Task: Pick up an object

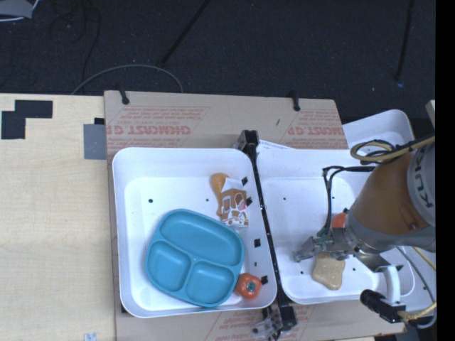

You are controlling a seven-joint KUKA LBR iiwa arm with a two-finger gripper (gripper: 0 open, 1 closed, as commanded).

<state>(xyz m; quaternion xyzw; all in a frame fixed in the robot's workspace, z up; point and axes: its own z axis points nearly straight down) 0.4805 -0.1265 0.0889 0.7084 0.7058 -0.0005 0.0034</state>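
Down in the right bin (298,163) the gripper (318,247) is hanging low, close to the floor of the bin. Its grey metal tip is pointing to the left, and I cannot tell from this camera view how it is set, because the big arm (387,197) is covering most of it. Nothing is showing clearly inside it, so I am not calling anything picked up.

Just beside the tip, a flat tan piece (329,271) is lying on the bin floor. It looks a bit like a slice of bread. I am guessing this is the thing to pick up, since the gripper is sitting right next to it. A small orange-red bit (339,220) is peeking out by the arm too.

Over in the left bin (131,190) a blue plate (193,256) with three parts is lying flat. A little red tomato toy (248,285) is resting near its lower edge. A brown and white packet (232,206) is lying above the plate, by the wall between the bins. These are well apart from the gripper, so they are likely being left alone for now
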